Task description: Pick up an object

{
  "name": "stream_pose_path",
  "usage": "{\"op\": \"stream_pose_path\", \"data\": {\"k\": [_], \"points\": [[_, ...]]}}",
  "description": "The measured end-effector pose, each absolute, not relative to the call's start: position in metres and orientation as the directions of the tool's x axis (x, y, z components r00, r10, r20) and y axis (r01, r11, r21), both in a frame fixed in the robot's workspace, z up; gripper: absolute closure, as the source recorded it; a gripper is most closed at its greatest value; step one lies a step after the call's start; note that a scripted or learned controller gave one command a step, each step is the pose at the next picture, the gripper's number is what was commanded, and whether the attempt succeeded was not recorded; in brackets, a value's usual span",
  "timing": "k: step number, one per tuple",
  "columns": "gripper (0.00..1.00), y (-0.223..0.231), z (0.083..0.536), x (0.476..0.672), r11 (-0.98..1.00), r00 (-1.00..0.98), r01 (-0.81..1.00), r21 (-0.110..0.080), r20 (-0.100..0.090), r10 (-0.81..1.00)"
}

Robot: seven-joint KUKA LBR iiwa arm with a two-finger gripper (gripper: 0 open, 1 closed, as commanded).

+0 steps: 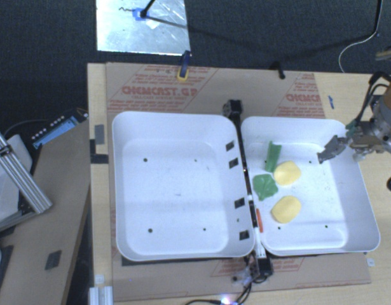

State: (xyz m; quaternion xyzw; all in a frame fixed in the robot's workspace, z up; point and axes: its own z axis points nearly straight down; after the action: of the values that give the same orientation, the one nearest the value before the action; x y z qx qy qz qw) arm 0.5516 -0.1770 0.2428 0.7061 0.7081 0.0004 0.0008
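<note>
Two white bins (176, 138) sit on the tabletop (160, 84); yellow pieces (287, 173) and green pieces (265, 186) lie untouched in the right bin. Nothing is picked up yet: the pincer (329, 151) hovers beside them at the bin's right, whether open or closed I cannot tell.

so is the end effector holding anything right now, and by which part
Nothing is held. The end effector sits above the right bin, apart from the yellow pieces and green pieces.

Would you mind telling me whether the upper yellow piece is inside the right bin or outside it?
Inside. The upper yellow piece lies on the floor of the right bin, within its rim, beside two green pieces.
</note>
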Motion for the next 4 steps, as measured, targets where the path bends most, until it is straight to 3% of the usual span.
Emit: {"op": "stream_pose_path", "data": {"k": [1, 2, 3, 4], "points": [[0.0, -0.182, 0.449, 0.558, 0.005, -0.005, 1.0, 0.022, -0.008, 1.0], [1.0, -0.181, 0.45, 0.558, 0.01, -0.01, 1.0, 0.009, -0.004, 1.0], [1.0, -0.202, 0.541, 0.569, 0.004, -0.004, 1.0, 0.013, -0.006, 1.0], [1.0, -0.145, 0.423, 0.554, 0.009, -0.009, 1.0, -0.009, 0.004, 1.0]]}}
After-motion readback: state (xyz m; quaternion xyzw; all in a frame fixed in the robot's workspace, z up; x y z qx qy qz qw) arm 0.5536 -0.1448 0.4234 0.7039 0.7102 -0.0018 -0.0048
